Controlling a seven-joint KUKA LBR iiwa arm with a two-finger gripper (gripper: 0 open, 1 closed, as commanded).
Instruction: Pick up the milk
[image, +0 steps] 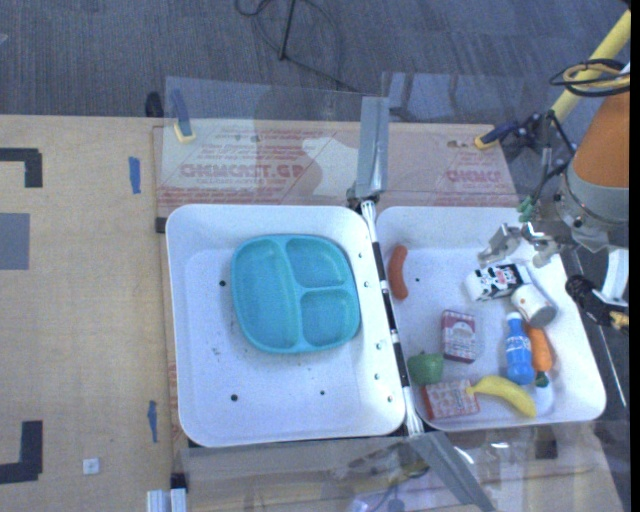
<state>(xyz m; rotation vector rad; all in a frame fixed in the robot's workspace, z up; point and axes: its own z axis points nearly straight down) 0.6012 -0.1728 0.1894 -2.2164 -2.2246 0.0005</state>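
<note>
Milk (497, 281) lies on its side in the right bin (590, 400), upper-right area, w/ long axis running roughly left-right. Small white carton, black cow-type patches, pale end facing left. Claw (520, 243) sits just above and slightly right of it, near but apparently not touching; can't tell whether it's open or closed. Probably needs a short drop down-left to reach the carton. A white cylinder (531, 303) is right beside the milk's lower right, blue bottle (517, 350) and carrot (541, 349) below, so it's crowded.
</note>
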